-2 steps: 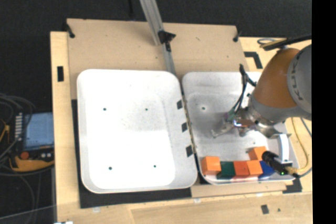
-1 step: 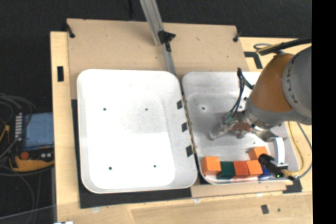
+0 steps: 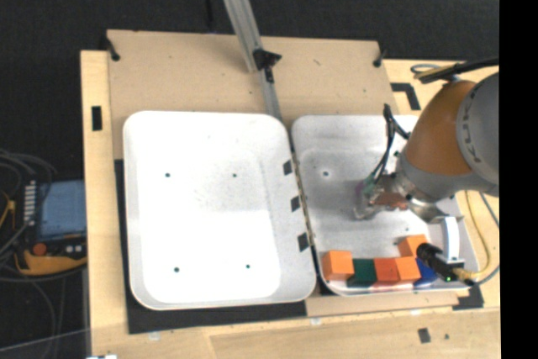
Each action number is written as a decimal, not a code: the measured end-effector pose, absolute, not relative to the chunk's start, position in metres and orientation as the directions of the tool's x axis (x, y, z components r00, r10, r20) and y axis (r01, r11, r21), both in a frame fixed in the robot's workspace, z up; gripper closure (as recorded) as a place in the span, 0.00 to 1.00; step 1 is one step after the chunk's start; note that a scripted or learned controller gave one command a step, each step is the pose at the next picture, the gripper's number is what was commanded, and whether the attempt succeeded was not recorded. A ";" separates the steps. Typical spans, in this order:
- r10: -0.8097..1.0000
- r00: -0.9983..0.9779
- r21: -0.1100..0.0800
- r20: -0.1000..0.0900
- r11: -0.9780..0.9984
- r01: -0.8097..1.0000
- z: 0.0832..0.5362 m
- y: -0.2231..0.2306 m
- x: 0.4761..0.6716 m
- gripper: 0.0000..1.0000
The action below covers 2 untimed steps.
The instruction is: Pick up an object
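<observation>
Along the near wall of the right bin [image 3: 336, 139] sits a row of blocks: an orange block [image 3: 340, 262] at the left end, a dark green block [image 3: 364, 271] touching it, then a red-orange block [image 3: 387, 269] and another orange block [image 3: 407, 267], with a blue piece [image 3: 424, 265] tucked at the right end and one more orange block [image 3: 411, 245] just behind. These are the things I could pick.

My gripper [image 3: 370, 204] hangs over the middle of that same bin, well behind the row and apart from it, with bare white floor between us. No block lies under or between my jaws. Whether they are spread or pressed together I cannot tell; the tip is small and blurred from this height.

My grey arm [image 3: 445, 147], with its orange band [image 3: 437, 118], reaches in from the right over the bin's far corner.

Beside it lies the left bin [image 3: 210, 206], their walls nearly touching. Both rest on a tan bench [image 3: 168, 63].
</observation>
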<state>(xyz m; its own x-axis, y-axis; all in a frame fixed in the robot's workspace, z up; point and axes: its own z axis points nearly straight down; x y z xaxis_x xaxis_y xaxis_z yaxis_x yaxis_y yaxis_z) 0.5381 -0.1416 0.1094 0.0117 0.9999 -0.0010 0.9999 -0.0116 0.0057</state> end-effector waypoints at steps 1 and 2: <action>1.000 0.001 0.006 -0.001 -0.001 1.000 0.153 -0.143 0.541 1.00; 1.000 -0.004 0.008 -0.002 0.004 1.000 0.214 -0.137 0.541 1.00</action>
